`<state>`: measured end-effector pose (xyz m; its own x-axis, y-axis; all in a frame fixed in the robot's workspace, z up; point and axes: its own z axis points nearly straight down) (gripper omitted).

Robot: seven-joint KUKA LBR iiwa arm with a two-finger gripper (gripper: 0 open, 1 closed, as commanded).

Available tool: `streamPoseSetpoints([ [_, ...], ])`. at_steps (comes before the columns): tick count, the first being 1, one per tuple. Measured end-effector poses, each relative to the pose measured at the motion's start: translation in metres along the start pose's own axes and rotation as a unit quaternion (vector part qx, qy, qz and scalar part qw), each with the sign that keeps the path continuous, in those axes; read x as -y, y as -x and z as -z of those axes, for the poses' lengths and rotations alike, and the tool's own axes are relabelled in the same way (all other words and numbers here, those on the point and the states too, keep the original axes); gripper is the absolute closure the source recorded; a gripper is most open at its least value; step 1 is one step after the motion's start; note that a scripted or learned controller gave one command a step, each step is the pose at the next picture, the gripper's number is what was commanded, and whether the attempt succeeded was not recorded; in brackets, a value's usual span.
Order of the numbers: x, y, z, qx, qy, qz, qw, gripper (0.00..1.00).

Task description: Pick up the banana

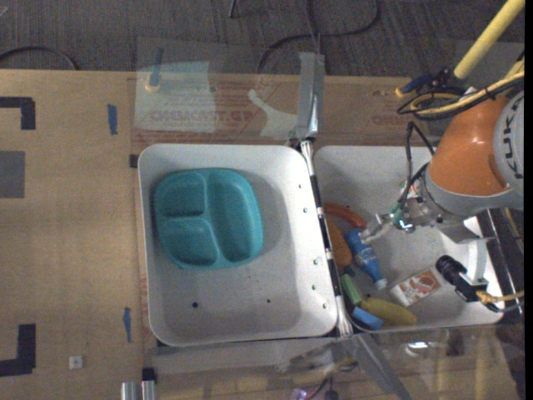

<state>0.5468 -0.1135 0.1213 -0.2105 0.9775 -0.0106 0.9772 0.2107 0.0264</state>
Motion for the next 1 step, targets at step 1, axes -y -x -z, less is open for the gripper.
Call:
streamPoseSetpoints([
  [1, -0.0445, 0.0261, -0.0358, -0.002, -0.011, -0.172, 0.985, 0.0],
])
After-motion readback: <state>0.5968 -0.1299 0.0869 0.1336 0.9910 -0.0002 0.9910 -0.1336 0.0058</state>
